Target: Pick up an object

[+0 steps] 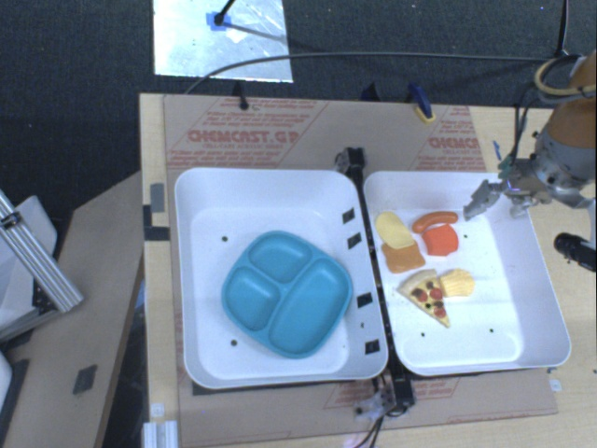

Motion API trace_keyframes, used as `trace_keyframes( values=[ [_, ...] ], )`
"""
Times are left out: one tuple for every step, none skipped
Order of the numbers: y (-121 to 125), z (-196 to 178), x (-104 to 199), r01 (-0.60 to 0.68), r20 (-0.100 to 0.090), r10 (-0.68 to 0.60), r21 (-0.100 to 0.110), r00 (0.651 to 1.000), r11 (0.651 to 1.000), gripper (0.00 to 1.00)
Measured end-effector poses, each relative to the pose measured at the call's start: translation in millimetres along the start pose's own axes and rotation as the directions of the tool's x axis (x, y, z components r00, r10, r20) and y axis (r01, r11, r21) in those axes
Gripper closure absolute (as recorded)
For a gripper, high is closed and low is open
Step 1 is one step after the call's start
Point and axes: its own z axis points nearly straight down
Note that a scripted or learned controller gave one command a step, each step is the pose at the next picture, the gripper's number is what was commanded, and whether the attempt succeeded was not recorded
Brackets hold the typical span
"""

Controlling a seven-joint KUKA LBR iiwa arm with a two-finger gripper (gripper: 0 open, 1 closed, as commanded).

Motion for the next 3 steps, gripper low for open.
trace_keyframes(
  values=[
    [3.1, -8.8, 0.7, 0.003, 0.003, -0.003, -0.013, 1.0, 1.0, 0.0],
    [7.0, 51.6, 7.0, 0.006, 0.002, -0.006, -0.01, 1.0, 1.0, 0.0],
    [12.7, 90.6, 7.6, 0.006, -0.001, -0.006, -0.021, 1.0, 1.0, 0.0]
  ],
)
